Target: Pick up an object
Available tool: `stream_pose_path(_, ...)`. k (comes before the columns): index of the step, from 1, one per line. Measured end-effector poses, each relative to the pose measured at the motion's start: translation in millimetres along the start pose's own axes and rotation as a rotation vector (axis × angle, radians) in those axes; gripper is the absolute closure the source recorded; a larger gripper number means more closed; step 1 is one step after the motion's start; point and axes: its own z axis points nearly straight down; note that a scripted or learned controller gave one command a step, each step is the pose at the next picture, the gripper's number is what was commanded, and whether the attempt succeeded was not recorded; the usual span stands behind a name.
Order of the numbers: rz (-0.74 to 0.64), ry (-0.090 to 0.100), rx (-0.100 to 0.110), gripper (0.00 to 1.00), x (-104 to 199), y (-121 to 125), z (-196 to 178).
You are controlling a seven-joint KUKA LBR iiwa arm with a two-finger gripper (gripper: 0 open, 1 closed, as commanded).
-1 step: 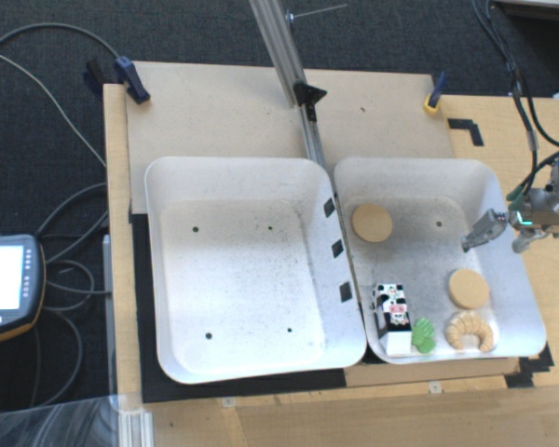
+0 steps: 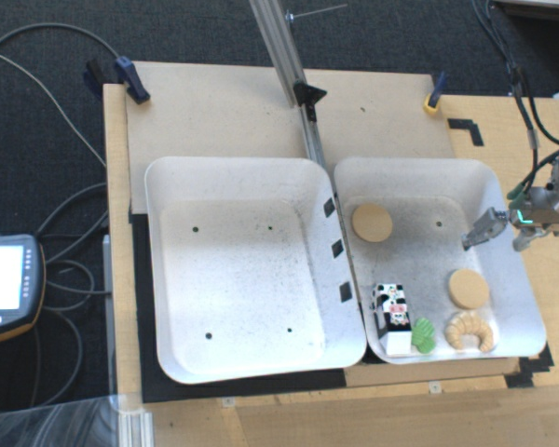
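Note:
The right bin (image 2: 419,177) holds several small objects. A round tan cookie (image 2: 372,223) lies near its left wall. A second tan cookie (image 2: 469,289) lies at the right, with a croissant (image 2: 471,331) just in front of it. A black-and-white box (image 2: 390,305), a green toy (image 2: 422,335) and a white block (image 2: 398,344) cluster at the front edge. My gripper (image 2: 499,237) hangs over the bin's right rim, above and behind the second cookie. Its fingers are open with nothing between them.
The left bin (image 2: 168,194) sits beside the right one, parted by a metal rail (image 2: 309,138) that rises toward the back. A handheld screen (image 2: 5,287) and cables lie off the bench to the left.

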Motion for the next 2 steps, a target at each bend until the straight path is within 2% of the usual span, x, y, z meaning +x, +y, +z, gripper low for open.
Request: stream_pose_path(2,0.001,0.002,0.006,0.00,-1,-12,121)
